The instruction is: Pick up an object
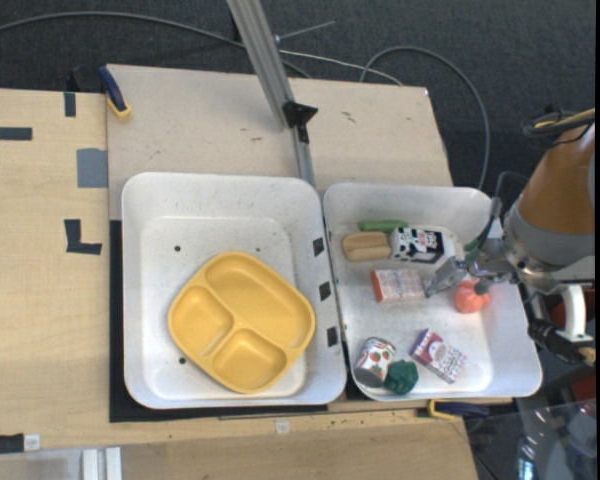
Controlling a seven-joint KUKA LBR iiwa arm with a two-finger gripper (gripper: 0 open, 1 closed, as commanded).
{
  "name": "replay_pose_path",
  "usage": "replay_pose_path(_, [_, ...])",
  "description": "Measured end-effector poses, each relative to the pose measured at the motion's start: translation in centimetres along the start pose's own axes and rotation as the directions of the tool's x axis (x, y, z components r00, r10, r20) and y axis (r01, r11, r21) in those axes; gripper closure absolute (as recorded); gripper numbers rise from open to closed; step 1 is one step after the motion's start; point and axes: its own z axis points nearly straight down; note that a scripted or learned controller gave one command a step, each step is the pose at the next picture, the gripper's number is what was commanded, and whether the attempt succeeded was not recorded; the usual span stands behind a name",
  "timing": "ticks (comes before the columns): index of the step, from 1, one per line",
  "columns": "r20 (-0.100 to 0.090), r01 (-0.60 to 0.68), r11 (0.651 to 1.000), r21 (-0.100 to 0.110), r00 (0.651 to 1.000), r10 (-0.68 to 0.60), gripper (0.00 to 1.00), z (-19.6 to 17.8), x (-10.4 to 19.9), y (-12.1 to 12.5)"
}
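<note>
Hovering jaws point(448, 276), state unclear | round glossy tomato point(469, 298) beside | moulded yellow three-compartment tray point(242, 320)

This is looking like a robotics lab set up for grasping trials rather than a home or a shop. A plywood counter point(40, 268) is carrying two shallow white bins side by side, and patches of dark tape point(80, 236) are marking its bare surface far to the left of the gripper point(458, 273). An aluminium mast point(265, 53) is rising from the back edge of the counter, up and to the left of the gripper, and loose cables point(430, 63) are trailing across the dark carpeted floor point(460, 8) behind it. The grey industrial arm with its orange band point(565, 183) is reaching in from the right, just behind the gripper.
</note>
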Motion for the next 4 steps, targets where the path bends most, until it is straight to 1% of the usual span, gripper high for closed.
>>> replay_pose_path(1, [0.003, 0.0, 1.0, -0.01, 1.0, 0.0, 0.0, 3.1, 0.2, 0.6])
replay_pose_path(2, [0.001, 0.001, 1.0, -0.006, 1.0, -0.001, 1.0, 2.4, 0.3, 0.5])
replay_pose_path(3, [0.003, 0.002, 1.0, -0.012, 1.0, -0.002, 1.0, -2.9, 1.4, 0.8])
replay_pose_path(4, [0.003, 0.001, 1.0, -0.012, 1.0, -0.001, 1.0, -7.1, 1.4, 0.8])
